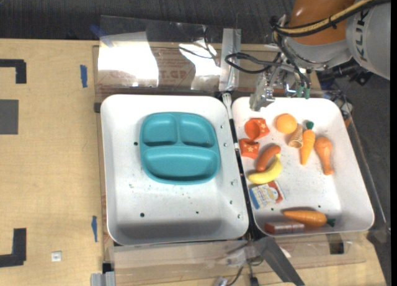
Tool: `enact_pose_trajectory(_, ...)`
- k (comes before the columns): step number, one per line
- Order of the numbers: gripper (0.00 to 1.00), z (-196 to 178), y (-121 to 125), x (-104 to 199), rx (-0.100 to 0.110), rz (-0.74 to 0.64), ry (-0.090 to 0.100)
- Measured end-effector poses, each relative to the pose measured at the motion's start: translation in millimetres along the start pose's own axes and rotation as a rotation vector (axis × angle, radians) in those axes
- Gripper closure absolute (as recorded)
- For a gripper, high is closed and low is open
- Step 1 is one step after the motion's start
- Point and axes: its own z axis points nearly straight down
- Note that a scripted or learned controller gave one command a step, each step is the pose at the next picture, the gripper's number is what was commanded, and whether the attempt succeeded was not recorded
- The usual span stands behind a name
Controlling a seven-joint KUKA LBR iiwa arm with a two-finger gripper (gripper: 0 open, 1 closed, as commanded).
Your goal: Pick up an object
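while the metal two-finger gripper [263,97] hangs over the right white bin's [353,198] back edge, i can't tell how far its fingers part; i see nothing between them, so the red plastic pepper [255,128] just below awaits picking.

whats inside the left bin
A teal divided plate lies flat in the left bin, its three compartments bare. Whatever is beneath the plate is covered.

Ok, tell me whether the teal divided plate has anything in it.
Empty. The teal divided plate lies flat in the left bin, and all three compartments show bare teal; the toy food lies in the right bin.
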Motion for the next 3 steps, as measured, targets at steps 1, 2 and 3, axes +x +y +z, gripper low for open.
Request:
enact_pose_trajectory(1, 0.00, 3, -2, 1, 0.002, 0.002, 0.005)
enact_pose_trajectory(2, 0.00, 121, -78, 31, 0.003, 0.121, 0.002)
enact_pose_trajectory(3, 0.00, 143, -89, 63, 0.004, 0.142, -0.006)
